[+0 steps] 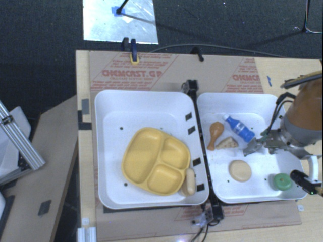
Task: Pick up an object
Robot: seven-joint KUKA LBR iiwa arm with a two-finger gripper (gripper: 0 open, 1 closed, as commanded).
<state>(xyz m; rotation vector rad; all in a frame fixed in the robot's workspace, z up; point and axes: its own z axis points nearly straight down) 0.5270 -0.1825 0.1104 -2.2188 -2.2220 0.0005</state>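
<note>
The right bin (252, 101) holds a small blue bottle (239, 127) with a white cap, a tan drumstick-shaped piece (215, 134), a pale wedge (227, 143), a round beige disc (240, 171) and a green round object (281, 181). My gripper (251, 148) reaches in from the right and hangs low over this bin. Its tip is just right of the wedge, below the bottle and above the disc. I see nothing held in it.
The left bin (116, 110) carries a yellow divided tray (155, 160), with a beige roll (189, 181) at the tray's lower right corner. A black divider (201, 145) runs between the bins. The grey arm with its orange band (307, 112) covers the right bin's right side.
</note>
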